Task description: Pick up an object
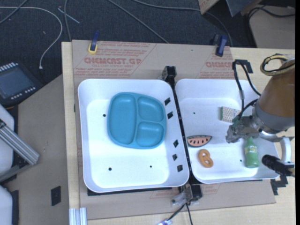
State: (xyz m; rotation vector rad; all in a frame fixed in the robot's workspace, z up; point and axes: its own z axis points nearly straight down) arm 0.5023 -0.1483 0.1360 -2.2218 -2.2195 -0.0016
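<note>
In the right bin lie a watermelon slice, a pretzel, a green bottle and a small grey speckled piece. My gripper hangs low over the bin's right side, just left of the bottle's top and below the speckled piece. Nothing shows between its tips from this angle. The arm's orange band and grey wrist cover the bin's right rim.
The left bin holds a blue divided plate. A black divider with clips runs between the bins. Black cables loop down over the right bin's far corner.
</note>
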